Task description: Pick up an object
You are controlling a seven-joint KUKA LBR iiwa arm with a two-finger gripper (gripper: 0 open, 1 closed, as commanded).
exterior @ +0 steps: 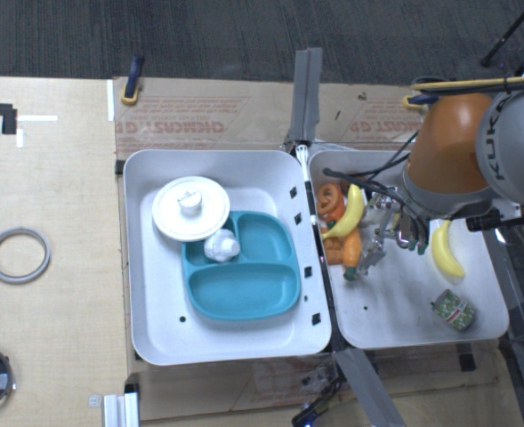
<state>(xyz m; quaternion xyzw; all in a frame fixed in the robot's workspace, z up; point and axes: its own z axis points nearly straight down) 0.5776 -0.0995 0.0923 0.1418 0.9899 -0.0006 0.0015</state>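
Pincer point(368, 261) grip state unclear, low beside curved yellow banana point(350, 212) in right bin point(404, 327).

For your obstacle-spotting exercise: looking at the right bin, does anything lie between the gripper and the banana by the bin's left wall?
Nothing visible does. The gripper hangs low in the right bin, right beside the banana and the orange toy items heaped along the left wall. A second banana and a small green item lie on its other side.

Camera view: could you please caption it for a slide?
Arm's tool lowered into the right bin beside a banana.
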